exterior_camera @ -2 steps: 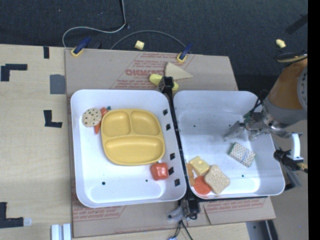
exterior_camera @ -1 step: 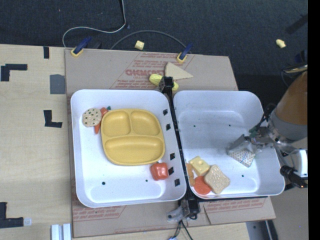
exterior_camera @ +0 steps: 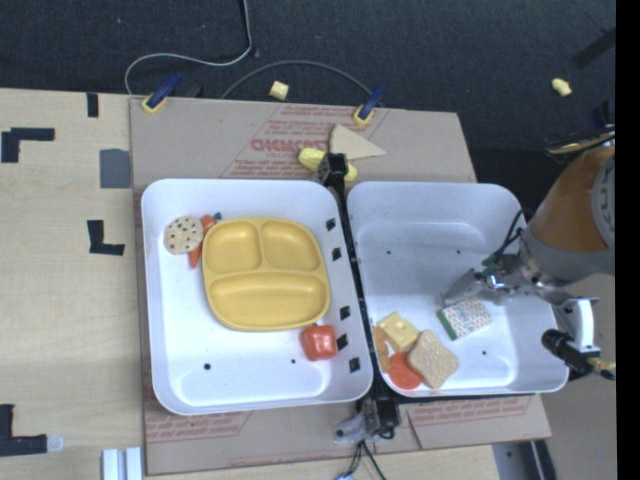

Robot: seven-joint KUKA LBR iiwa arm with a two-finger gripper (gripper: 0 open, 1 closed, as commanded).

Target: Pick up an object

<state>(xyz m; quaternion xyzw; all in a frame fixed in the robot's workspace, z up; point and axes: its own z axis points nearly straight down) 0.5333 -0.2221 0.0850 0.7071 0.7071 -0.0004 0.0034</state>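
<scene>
**Arm low in the right bin**

The arm (exterior_camera: 575, 218) reaches in from the right, wrist angled down and left. Its gripper (exterior_camera: 468, 290) sits just above a speckled packet (exterior_camera: 466, 318) on the right bin (exterior_camera: 430, 218) floor; whether it is released or clenched, I cannot tell. Toast (exterior_camera: 433, 358) and cheese (exterior_camera: 398, 330) lie nearby. The left bin (exterior_camera: 160, 298) holds a yellow tray (exterior_camera: 265, 273). Cardboard (exterior_camera: 420, 143) covers the worktop (exterior_camera: 60, 298).

right bin (exterior_camera: 430, 213) back open, food pile (exterior_camera: 415, 353) front

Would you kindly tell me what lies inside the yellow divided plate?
The yellow divided plate in the left bin shows three bare compartments; whatever lies beneath it is covered.
</scene>
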